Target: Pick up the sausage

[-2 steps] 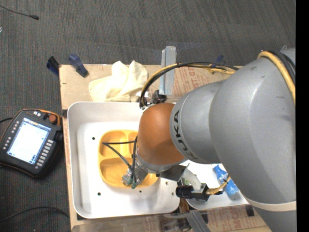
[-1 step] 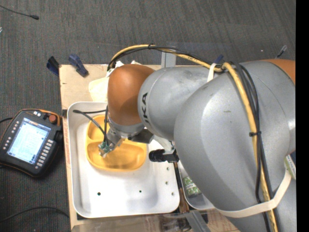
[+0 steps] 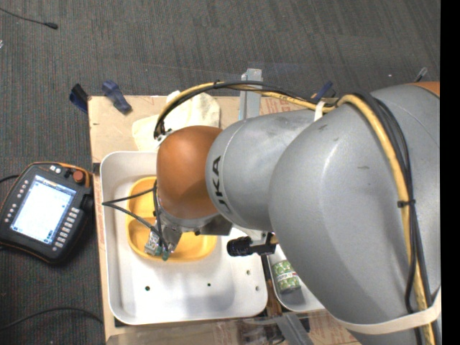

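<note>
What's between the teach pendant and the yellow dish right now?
In the camera view: the bench and its wooden edge, then the left bin with its white wall and a strip of bare floor.

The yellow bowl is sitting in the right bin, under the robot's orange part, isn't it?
Not quite. The camera view shows the yellow bowl sitting in the left bin, not the right one. It does lie under the arm's orange band.
</note>
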`<state>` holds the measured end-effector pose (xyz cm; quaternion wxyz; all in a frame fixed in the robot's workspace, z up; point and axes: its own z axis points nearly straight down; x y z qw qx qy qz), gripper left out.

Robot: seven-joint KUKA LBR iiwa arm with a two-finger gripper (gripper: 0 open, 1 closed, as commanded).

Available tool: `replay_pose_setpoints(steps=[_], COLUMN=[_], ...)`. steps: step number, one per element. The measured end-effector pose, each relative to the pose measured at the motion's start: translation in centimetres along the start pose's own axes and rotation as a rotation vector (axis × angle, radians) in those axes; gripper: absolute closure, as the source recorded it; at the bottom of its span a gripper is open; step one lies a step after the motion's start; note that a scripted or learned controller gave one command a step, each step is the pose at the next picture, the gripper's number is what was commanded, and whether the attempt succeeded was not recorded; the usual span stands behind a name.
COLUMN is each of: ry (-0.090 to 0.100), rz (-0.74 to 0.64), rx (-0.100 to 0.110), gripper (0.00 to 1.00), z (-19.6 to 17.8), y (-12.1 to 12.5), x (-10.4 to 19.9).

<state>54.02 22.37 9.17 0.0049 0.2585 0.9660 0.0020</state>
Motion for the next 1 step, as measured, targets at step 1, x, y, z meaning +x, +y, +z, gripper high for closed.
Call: replay_pose_setpoints(steps=[1], ry=[0.014], rz=[-0.202], rx=[0.009], gripper=[1.00], z=[-1.85], y=[-7.77], x=[-6.66])
